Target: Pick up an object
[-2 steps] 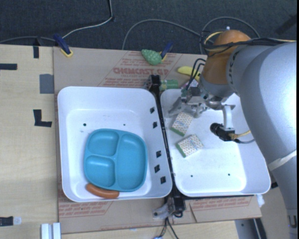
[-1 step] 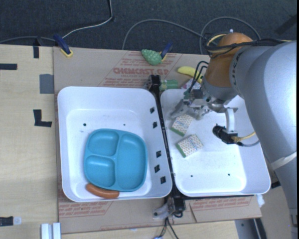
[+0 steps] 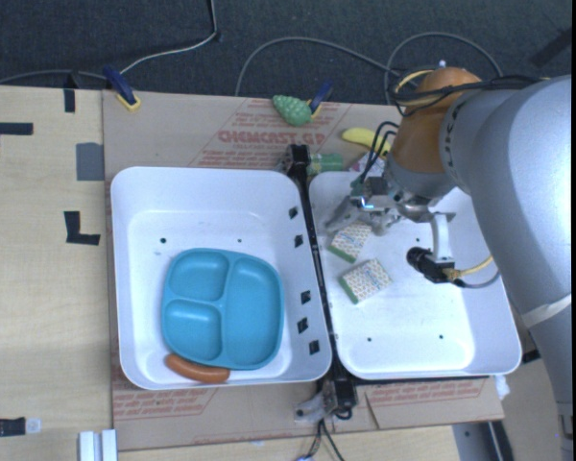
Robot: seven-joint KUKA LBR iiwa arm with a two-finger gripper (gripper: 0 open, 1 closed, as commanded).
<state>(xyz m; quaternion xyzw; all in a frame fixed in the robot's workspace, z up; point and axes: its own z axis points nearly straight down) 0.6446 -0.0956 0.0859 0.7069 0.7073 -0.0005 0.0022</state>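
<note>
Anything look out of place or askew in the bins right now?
Mostly tidy. The orange sausage lies on the left bin's floor beside the blue divided plate, not on it. Two sponges in the right bin lie at odd angles.

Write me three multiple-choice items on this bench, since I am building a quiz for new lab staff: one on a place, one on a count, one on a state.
1. Where does the blue divided plate lie?
A. In the left bin
B. In the right bin
C. On the cardboard behind the bins

2. How many patterned sponges lie in the right bin?
A. None
B. Two
C. Five

3. How does the orange sausage sit?
A. Standing upright in the right bin
B. Lying flat on the left bin's floor, at the plate's near edge
C. Clamped in the claw

Key: 1 A, the plate fills most of the left bin's floor. 2 B, one sponge is just under the claw and the other sponge is beside it, nearer the camera. 3 B, it lies lengthwise along the plate's front rim.
</note>
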